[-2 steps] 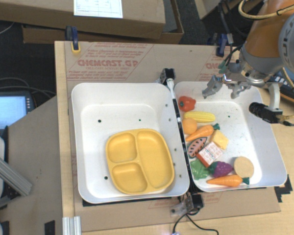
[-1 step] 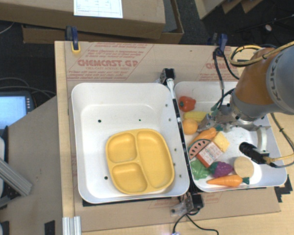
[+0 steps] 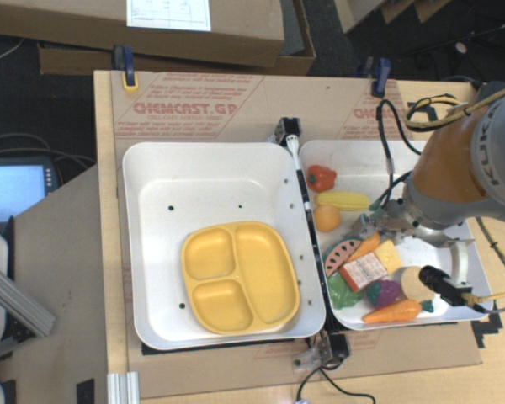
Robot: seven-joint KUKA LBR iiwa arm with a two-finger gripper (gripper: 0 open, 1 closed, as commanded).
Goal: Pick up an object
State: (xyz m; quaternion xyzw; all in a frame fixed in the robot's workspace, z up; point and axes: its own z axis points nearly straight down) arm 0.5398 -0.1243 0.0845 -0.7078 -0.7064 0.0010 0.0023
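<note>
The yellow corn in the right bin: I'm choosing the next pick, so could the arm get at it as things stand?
Probably yes. The corn lies uncovered near the right bin's far side, with the tomato and orange beside it, and the arm is already over that bin.

Single fixed cam, mounted above the bench (image 3: 194,99), looking down at a slant. Both bins fully in frame: left bin (image 3: 151,183) centre, right bin (image 3: 353,154) toward the right side. Arm (image 3: 454,167) comes in from frame right. Far enough back to catch the bench edges, cardboard boxes (image 3: 109,15) along the top, a monitor (image 3: 17,188) at left. No second view, so no overlap to speak of
</note>
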